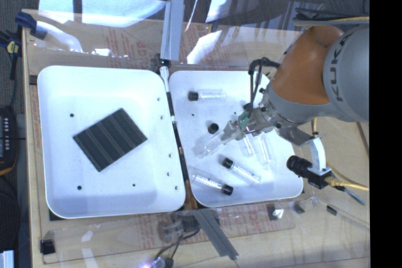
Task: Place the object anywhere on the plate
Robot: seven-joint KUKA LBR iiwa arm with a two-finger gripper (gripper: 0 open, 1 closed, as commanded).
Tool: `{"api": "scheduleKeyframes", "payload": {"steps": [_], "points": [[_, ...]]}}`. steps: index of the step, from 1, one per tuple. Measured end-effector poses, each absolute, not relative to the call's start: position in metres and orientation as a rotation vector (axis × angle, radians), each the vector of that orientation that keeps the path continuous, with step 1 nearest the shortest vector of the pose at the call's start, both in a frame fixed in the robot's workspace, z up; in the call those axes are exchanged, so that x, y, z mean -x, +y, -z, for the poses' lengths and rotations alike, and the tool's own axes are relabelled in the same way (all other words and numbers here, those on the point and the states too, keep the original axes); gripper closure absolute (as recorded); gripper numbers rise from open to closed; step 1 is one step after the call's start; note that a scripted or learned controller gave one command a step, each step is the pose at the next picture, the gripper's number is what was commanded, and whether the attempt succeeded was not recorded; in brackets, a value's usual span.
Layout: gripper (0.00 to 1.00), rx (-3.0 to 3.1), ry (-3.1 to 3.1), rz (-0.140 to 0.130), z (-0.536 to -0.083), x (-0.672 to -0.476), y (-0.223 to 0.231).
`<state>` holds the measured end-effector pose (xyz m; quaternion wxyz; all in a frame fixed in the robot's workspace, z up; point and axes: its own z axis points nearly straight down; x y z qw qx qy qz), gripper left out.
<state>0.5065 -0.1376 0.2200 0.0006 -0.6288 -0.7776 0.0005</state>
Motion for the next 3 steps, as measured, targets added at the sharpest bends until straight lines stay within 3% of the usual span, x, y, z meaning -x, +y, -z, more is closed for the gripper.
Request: {"api": "scheduleKeyframes", "payload": {"steps": [1, 2, 3], "points": [[1.0, 1.988, -2.428, -0.004, -0.204, -0.586, -0.102], [1.0, 2.003, -2.416, -0.004, -0.194, -0.643, -0.025], [1.0, 1.938, -2.472, -0.001, -0.299, -0.638, 0.047]]}}
